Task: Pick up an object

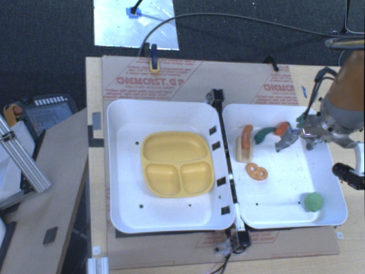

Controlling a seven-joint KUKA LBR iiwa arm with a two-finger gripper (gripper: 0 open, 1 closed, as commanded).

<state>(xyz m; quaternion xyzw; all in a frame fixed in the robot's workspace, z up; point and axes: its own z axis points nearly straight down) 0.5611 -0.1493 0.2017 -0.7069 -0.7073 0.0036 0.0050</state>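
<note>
Gripper (296,137), on grey arm w/ orange band (349,87), enters from the right and hangs over the upper-right part of the right bin (285,213). Two grey fingers (285,140) point left and down; from this angle cannot tell how far apart they are, and nothing is seen clamped btwn them. Finger tip lies just beside, possibly touching, an orange-red item (282,128), prob. a toy carrot, whose green end (263,134) curves left toward the bin centre.

Other contents of right bin, moving outward: hot dog (246,143), i.e. red sausage on pale bun, upright in view, near the bin's left wall; pretzel (257,172), orange, flat on the floor just below the hot dog and apart from it; green ball (312,201) near lower-right corner, well apart from the rest.

Left bin (122,153), touching the right bin along a black-clipped seam, holds a yellow tray (176,163) w/ three compartments: one wide on top, two smaller below. Tray sits approx. centred, flat.

Both bins rest on a protective sheet printed "CHEMCAST" (149,80) on the counter (94,96). Blue-yellow clamp (154,59) at the sheet's top edge. Metal plate (136,16) on dark floor beyond. Pendant (48,116) at far left.
</note>
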